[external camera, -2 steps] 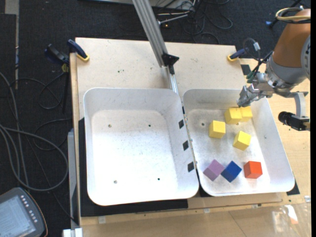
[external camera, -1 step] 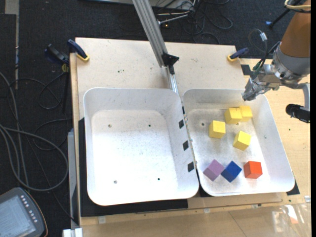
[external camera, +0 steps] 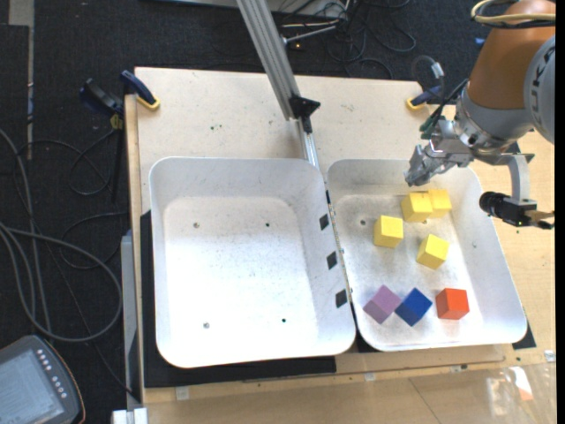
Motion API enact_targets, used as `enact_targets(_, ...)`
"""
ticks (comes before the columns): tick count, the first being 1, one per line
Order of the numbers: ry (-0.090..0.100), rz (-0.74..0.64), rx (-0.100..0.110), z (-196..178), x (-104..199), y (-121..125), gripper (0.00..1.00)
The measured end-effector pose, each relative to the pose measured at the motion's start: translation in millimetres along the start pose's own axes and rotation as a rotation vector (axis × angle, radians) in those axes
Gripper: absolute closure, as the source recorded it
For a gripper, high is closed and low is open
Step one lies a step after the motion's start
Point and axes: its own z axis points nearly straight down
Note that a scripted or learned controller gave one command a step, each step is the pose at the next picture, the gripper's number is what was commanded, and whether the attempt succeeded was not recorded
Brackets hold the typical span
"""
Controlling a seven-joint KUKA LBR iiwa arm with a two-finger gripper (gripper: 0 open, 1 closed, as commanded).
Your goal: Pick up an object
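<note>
Gripper point(external camera: 418, 177) angled down-left — just above yellow blocks point(external camera: 425, 205).

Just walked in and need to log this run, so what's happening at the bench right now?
The arm's gripper hovers over the far end of the right bin, just above a pair of yellow blocks. Nothing shows between its fingers. Two more yellow blocks lie mid-bin, and a purple block, blue block and red block sit along the near side.
</note>
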Motion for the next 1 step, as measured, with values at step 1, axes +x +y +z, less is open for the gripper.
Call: enact_targets(1,0.000,0.001,0.002,7.1,45.9,-15.7,1.00)
